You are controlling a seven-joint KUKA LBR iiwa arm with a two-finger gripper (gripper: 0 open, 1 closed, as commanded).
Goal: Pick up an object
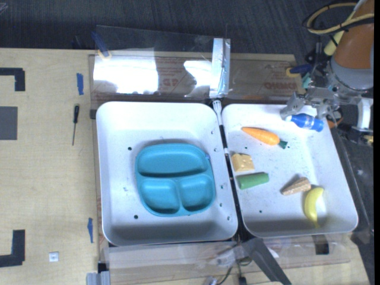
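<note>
The right bin (332, 159) holds an orange carrot (261, 135), a tan block (241, 162), a green cylinder (252, 180), a brown wedge (295, 186) and a yellow banana (313, 203). A small blue object (307, 122) sits at the bin's far right corner. My gripper (310, 107) hangs right over that blue object, at the end of the grey arm with its orange band (355, 52). Whether the gripper touches the blue object cannot be made out.
The left bin (113, 159) holds a blue divided plate (174, 177). A clear plastic panel (160, 70) stands behind the bins. Cables (332, 16) hang near the arm at the top right. A wooden bench top (41, 177) extends to the left.
</note>
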